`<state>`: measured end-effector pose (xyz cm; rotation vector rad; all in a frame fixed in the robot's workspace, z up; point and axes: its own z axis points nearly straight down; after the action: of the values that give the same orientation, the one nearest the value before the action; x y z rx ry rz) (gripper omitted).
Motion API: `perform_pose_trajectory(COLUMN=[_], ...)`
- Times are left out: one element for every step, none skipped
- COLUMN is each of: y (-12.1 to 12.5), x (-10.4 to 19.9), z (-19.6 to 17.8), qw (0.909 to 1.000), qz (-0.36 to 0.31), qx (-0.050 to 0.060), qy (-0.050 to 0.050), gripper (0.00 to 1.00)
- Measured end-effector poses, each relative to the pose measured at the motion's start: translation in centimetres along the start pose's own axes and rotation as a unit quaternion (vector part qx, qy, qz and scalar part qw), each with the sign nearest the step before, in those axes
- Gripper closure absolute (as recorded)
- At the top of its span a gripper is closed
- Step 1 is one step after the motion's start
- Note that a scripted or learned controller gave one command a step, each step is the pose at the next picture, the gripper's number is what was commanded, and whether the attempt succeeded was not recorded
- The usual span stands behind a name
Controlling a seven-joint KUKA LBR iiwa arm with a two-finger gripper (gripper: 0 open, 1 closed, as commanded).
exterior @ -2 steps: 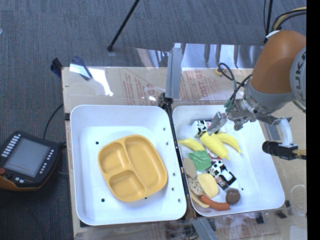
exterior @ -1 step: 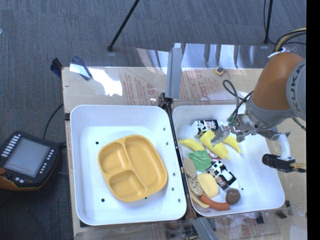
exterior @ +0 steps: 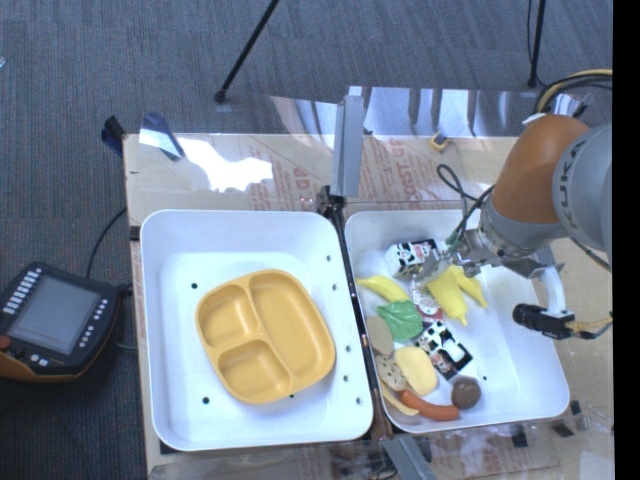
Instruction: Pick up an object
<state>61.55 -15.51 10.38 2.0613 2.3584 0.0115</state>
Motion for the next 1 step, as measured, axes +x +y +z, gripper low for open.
perform_pose_trajectory(y=[-1.78], x=[-3.04], z=[0.74], qw=[0.9976], qz=[-0.069], qx=[-0.003], qy=[-0.002], gripper=[0.00])
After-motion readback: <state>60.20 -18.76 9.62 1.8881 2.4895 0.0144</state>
